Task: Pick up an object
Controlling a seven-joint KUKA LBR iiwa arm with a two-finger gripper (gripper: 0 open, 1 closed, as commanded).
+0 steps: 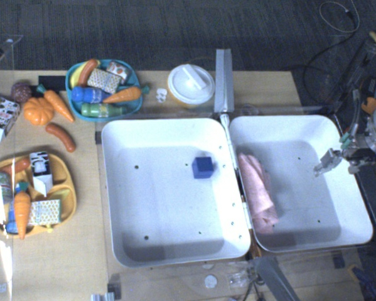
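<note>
A small blue cube [203, 167] sits in the left bin [136, 244], toward its right side. A pink folded cloth [258, 190] lies along the left wall of the right bin [318, 234]. My gripper [325, 162] hangs over the right bin's right edge, well to the right of the cloth and far from the cube. Nothing shows in its grasp.
Left of the bins, a blue bowl [133, 107] and a yellow tray [68, 198] hold toy food, with loose toy vegetables [47, 110] beside them. A white lidded bowl [191, 85] stands behind the bins. Cables and arm hardware [369, 137] crowd the right.
</note>
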